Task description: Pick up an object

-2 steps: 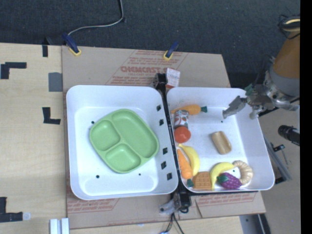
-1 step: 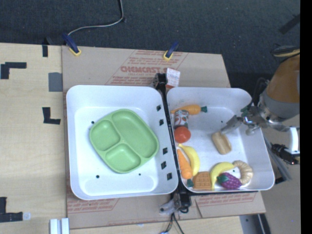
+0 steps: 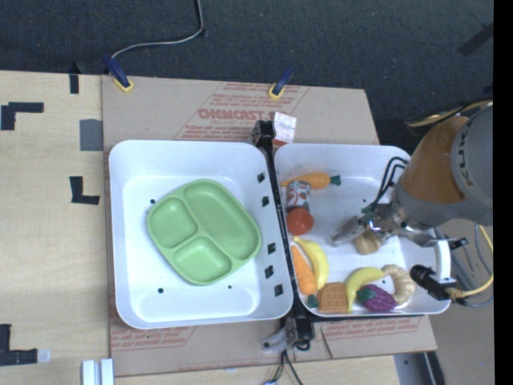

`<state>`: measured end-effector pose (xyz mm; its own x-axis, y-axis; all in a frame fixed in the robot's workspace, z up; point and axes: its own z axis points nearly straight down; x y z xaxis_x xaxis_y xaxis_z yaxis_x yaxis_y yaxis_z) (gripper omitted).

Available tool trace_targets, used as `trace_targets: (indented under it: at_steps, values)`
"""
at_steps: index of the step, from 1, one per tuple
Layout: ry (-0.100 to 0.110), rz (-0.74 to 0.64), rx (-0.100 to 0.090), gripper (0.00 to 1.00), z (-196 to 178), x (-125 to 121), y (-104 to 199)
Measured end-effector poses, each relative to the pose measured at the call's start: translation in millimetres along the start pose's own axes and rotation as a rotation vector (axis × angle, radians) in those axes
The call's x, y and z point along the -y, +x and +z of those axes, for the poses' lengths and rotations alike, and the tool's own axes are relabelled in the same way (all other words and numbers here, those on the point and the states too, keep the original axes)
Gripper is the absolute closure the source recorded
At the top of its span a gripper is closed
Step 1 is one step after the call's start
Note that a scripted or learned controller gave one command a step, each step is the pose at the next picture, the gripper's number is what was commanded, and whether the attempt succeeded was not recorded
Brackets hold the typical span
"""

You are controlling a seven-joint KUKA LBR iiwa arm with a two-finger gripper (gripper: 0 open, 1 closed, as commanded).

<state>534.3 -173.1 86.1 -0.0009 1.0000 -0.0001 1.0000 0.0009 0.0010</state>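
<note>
- Tool [image 3: 351,233]: positioned low inside the right bin [image 3: 353,157]; fingers slightly parted, nothing visible between them.
- Tan round object [image 3: 367,245]: just beside the tool, toward the arm.
- Red tomato [image 3: 300,221]: near the tool, on the side away from the arm.
- Small can [image 3: 298,194]: beyond the tomato, against the bin divider.
- Carrot [image 3: 312,181]: past the tool toward the bin's far wall.
- Yellow banana [image 3: 315,261]: near the tool, toward the front wall.
- Second banana [image 3: 362,278], purple fruit [image 3: 377,298], cracker [image 3: 334,297]: grouped at the front wall.
- Green divided plate [image 3: 203,230]: well apart, in the left bin [image 3: 128,215].
- Table [image 3: 48,215]: carries both bins.
</note>
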Motion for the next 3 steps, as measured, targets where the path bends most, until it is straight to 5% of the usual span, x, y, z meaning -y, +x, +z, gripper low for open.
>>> trace_targets:
  at_steps: [1,2,3]
  values:
    - [-0.004,0.001,0.003,1.0,-10.0,-0.9,-1.0]
    - [-0.002,-0.001,-0.001,1.0,0.1,-19.6,67.0]
    - [0.001,-0.002,-0.001,1.0,-98.2,-45.5,157.5]
